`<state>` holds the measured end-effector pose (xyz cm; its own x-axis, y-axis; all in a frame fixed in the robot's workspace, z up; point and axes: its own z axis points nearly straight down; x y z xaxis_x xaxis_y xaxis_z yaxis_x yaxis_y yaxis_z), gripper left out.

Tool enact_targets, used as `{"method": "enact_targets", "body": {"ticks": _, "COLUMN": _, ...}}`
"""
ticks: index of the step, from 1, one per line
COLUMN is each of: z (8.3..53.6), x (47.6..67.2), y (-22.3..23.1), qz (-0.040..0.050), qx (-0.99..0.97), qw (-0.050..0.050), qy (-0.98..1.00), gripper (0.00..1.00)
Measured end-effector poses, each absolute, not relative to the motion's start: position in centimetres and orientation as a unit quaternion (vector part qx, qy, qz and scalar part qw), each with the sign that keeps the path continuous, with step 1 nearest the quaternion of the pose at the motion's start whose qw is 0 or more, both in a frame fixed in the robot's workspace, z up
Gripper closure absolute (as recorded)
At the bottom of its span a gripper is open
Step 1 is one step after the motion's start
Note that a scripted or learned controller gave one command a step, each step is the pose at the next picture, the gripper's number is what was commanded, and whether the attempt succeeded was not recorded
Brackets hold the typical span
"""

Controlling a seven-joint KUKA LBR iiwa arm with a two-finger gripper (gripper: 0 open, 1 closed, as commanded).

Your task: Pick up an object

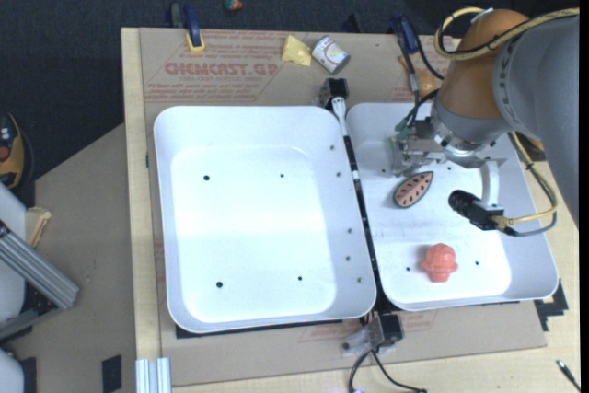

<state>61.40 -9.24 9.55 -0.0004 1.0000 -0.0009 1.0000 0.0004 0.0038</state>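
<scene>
Grey arm's two-finger gripper (411, 163) hangs low just at twelve o'clock of the brown speckled oval object (412, 190) in my right white bin (525, 276), presumably lining up a pick, grip state untellable

Smooth glossy white plastic bins (248, 216) sit on a matt brown cardboard sheet (230, 64).

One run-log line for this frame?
gripper: low in right white bin | nearest: oval brown spotted object, grasp unconfirmed | pink lumpy object: untouched
</scene>
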Motion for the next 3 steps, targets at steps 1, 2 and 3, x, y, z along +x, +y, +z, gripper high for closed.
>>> {"method": "enact_targets", "body": {"ticks": 1, "z": 19.2, "x": 66.5, "y": -4.5, "qz": 0.0054, "qx": 0.705, "qw": 0.005, "qy": 0.709, "gripper": 1.0}}
{"method": "enact_targets", "body": {"ticks": 2, "z": 35.4, "x": 66.3, "y": 0.7, "qz": 0.0081, "qx": 0.704, "qw": 0.007, "qy": 0.71, "gripper": 1.0}}
{"method": "enact_targets", "body": {"ticks": 3, "z": 28.4, "x": 64.6, "y": 10.6, "qz": -0.0016, "qx": 0.703, "qw": -0.004, "qy": 0.711, "gripper": 1.0}}
